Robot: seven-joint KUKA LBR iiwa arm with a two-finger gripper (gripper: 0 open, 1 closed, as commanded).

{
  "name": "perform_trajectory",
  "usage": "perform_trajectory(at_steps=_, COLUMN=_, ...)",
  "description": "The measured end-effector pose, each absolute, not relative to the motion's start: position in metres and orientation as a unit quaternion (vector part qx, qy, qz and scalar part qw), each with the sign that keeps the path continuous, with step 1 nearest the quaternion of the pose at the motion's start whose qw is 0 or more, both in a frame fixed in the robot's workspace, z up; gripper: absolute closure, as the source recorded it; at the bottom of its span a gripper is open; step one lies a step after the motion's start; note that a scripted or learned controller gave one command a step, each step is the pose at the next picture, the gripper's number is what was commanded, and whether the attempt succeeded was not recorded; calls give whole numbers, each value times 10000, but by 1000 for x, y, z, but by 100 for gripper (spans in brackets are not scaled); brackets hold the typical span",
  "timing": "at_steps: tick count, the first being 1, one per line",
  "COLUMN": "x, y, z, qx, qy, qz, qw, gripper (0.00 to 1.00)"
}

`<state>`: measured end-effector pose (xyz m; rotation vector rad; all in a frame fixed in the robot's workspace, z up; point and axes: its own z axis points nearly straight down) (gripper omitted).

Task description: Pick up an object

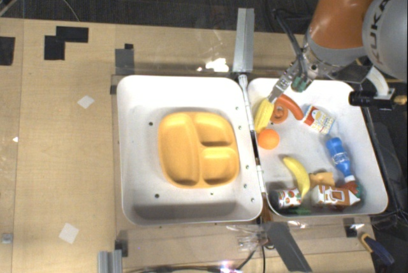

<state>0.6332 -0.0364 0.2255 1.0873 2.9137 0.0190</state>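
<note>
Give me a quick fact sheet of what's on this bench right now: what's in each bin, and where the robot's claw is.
left bin: yellow divided tray, lying flat in the middle
right bin: toy food and packages
far end of right bin: corn cob, red sausage, small carton
middle: orange ball, blue bottle
near end: banana, can, juice box
gripper: above the far left corner of the right bin, close to the corn cob
held object: none visible
</note>
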Motion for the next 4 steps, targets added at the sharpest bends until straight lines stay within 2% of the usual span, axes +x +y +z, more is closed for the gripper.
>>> perform_trajectory(at_steps=3, x=639, y=-35, z=264, qx=3441, qy=9384, qz=100, qw=285, gripper=100)
perform_trajectory(at_steps=4, x=580, y=-82, z=245, qx=4674, qy=8840, qz=6, qw=26, gripper=100)
